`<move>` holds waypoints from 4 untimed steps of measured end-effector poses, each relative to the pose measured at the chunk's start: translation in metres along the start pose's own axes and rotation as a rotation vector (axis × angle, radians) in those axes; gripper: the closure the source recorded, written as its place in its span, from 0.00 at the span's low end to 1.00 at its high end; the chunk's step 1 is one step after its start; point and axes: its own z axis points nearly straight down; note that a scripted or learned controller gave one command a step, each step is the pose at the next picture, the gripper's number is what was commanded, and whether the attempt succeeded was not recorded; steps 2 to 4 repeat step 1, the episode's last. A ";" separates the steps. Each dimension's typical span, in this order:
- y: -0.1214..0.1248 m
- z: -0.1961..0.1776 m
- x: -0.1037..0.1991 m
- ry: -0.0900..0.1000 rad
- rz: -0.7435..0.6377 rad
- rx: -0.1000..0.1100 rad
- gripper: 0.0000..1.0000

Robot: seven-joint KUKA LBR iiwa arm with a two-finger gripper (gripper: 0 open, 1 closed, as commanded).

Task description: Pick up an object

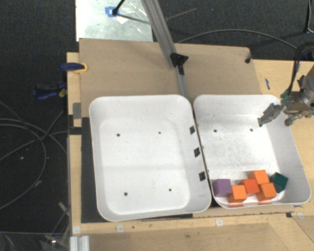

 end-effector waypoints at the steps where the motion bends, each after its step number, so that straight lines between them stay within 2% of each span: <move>1: 0.001 -0.012 0.000 0.000 -0.004 -0.004 1.00; 4: 0.001 -0.012 0.000 0.000 -0.004 -0.004 1.00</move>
